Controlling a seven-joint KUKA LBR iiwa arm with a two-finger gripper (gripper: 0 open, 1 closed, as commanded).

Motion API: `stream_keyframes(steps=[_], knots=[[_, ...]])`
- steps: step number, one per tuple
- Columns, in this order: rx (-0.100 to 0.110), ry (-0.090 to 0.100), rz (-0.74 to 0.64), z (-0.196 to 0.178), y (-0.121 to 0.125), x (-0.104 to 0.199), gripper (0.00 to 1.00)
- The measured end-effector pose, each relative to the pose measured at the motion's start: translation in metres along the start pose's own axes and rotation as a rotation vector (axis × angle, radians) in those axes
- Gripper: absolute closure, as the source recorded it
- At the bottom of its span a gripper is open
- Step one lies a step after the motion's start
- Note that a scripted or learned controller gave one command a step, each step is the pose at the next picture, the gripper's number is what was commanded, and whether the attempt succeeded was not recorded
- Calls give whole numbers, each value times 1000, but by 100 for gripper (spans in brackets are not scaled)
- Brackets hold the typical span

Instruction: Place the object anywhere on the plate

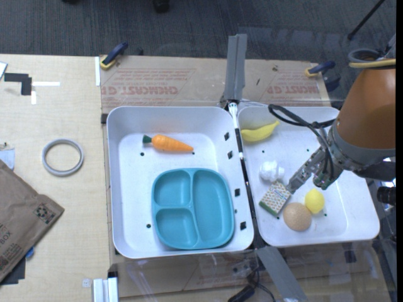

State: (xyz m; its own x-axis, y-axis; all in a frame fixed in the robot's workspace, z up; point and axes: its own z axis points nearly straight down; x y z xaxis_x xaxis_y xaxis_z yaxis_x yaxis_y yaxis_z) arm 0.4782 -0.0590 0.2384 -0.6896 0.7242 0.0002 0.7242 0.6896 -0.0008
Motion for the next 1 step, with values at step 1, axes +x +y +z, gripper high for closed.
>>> stream_keyframes(steps=[1], knots=[[0,-1,-44,14,78,31,100]])
